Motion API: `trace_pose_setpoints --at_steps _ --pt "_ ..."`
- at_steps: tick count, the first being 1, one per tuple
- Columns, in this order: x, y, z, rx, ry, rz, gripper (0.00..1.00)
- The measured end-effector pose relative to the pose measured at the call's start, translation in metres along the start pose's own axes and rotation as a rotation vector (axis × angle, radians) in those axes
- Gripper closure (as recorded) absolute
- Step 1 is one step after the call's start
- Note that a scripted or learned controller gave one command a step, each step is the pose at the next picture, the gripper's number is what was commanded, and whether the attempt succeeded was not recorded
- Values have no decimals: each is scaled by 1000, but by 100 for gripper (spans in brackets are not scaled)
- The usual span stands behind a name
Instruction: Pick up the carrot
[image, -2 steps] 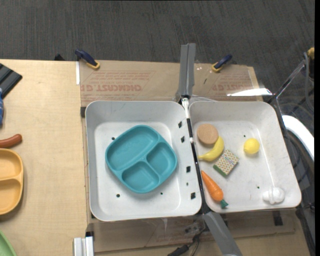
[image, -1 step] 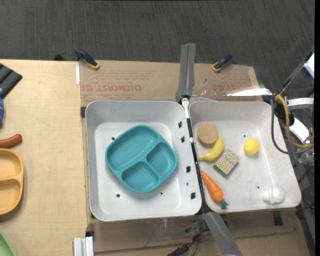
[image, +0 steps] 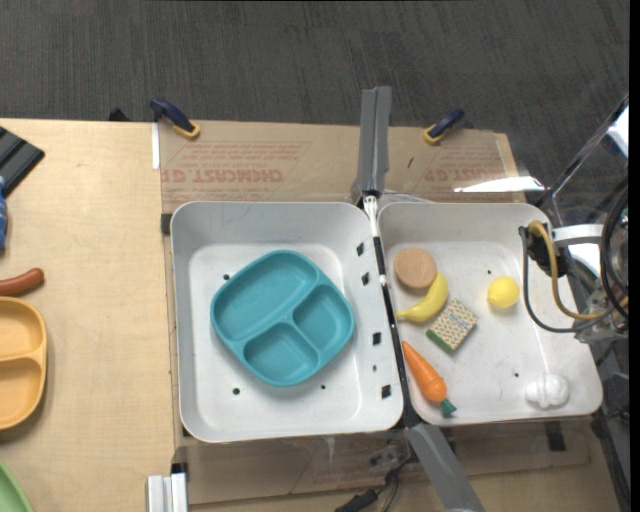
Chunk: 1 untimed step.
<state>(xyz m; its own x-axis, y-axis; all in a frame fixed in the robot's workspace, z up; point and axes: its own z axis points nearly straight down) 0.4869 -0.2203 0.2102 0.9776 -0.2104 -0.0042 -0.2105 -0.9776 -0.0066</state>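
Right bin (image: 560, 330): carrot (image: 424, 372) beside banana (image: 427, 302), patterned block (image: 452, 325); tool state unclear.

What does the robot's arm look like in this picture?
Only a small part of the arm shows, at the right edge over the right bin. It is a grey, metallic structure, too blurred to make out markings. Thin black cables loop out from it, one with a yellowish end piece and a white strip beside it.
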Motion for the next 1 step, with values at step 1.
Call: trace_pose_setpoints --at_steps 1 --pt "-4 1 27 0 -1 -9 100"
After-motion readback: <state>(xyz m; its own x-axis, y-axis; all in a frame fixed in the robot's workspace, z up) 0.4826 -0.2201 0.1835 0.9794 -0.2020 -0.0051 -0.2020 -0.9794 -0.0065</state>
